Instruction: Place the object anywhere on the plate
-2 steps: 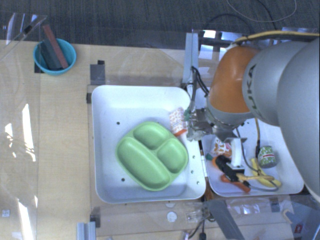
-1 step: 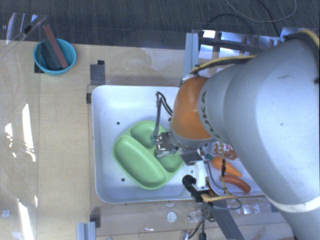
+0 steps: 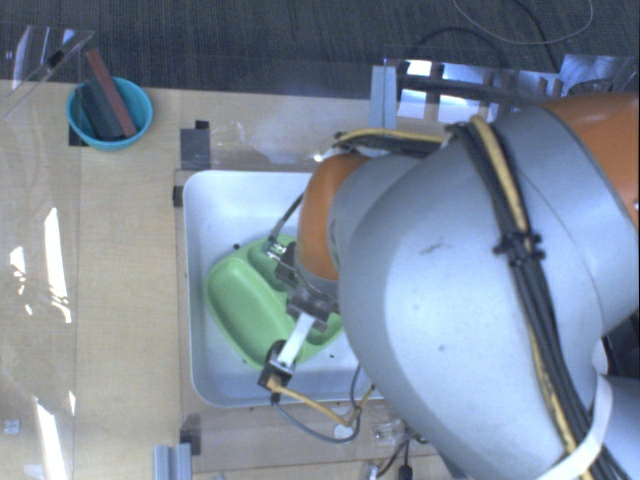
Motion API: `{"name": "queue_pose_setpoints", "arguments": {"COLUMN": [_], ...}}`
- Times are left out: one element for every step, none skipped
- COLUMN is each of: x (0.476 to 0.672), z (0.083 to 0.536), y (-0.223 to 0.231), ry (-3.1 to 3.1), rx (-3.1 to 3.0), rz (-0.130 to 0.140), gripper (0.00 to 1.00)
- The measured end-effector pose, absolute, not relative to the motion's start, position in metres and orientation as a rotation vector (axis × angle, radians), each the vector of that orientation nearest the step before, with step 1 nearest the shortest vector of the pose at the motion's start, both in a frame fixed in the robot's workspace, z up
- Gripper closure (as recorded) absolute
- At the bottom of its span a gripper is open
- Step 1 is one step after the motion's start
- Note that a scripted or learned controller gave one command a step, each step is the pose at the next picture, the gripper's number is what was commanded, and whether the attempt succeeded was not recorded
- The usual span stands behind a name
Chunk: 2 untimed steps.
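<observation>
A light green plate (image 3: 240, 303) lies in the left white bin (image 3: 215, 208), toward its front. The arm's grey bulk with its orange band (image 3: 318, 218) covers the right part of the plate and most of the scene. My gripper (image 3: 275, 258) reaches down at the plate's upper right edge, mostly hidden under the wrist. A white bracket with a black tip (image 3: 282, 358) juts from the wrist over the plate's lower edge. No object for the plate can be made out between the fingers.
A blue cup (image 3: 110, 113) holding a dark and a reddish stick stands on the bench at the back left. Yellow cable (image 3: 315, 408) loops over the bin's front rim. The right bin is hidden under the arm.
</observation>
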<state>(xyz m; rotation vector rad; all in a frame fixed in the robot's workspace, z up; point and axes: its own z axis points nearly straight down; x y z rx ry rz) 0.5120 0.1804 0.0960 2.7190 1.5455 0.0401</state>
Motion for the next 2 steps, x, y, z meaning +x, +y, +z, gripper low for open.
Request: {"name": "queue_pose_setpoints", "arguments": {"x": [0.515, 0.606], "z": [0.096, 0.176], "y": [0.211, 0.225], "ry": [0.293, 0.318], "rx": [3.117, 3.128], "rz": [0.053, 0.015], "gripper": [1.00, 1.00]}}
